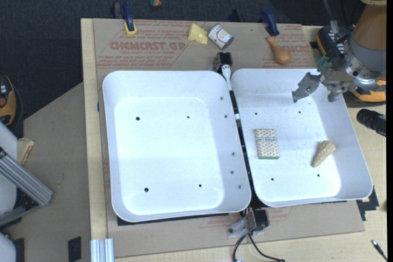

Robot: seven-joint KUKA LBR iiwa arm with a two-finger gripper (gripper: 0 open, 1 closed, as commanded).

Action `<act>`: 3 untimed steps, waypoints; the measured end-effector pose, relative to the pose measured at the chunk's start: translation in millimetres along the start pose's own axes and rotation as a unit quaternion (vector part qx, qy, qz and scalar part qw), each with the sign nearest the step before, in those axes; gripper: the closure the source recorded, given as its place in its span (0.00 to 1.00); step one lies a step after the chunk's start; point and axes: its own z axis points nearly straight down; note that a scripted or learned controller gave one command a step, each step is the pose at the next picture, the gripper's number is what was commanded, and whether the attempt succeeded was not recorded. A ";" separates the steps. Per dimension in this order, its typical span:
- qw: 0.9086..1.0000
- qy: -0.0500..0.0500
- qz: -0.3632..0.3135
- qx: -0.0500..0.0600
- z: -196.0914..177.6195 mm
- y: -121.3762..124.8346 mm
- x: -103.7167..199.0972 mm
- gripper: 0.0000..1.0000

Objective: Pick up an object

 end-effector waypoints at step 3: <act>1.000 0.000 -0.002 -0.006 -206.8 -0.3 93.7 1.00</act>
